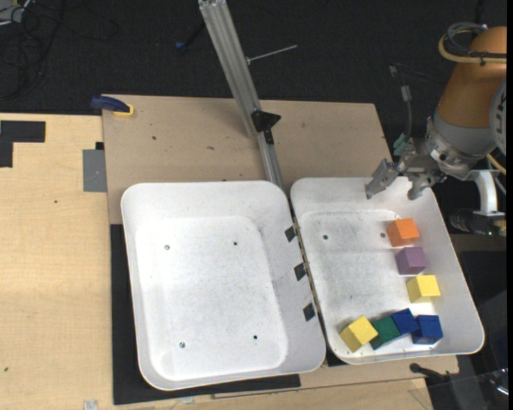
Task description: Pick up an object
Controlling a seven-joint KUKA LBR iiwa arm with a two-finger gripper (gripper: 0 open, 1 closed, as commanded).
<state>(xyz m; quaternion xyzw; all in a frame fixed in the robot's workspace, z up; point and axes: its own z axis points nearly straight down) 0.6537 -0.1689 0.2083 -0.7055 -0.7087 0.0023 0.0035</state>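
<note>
The right bin point(350, 254) holds several small blocks along its right and near sides: an orange block point(403, 231), a purple block point(410, 259), a yellow block point(424, 287), a second yellow block point(357, 332), a green block point(383, 330) and blue blocks point(417, 325). My gripper point(400, 184) hangs over the far right corner of this bin, just above and behind the orange block. Its fingers are spread apart, open, with nothing between them.
The left bin point(154, 220) lies beside the right one, joined by black clips point(299, 270). A slanted aluminium rail point(239, 75) rises behind the bins. The arm's orange band point(474, 75) is at the far right. Cables lie on the dark floor behind.
</note>
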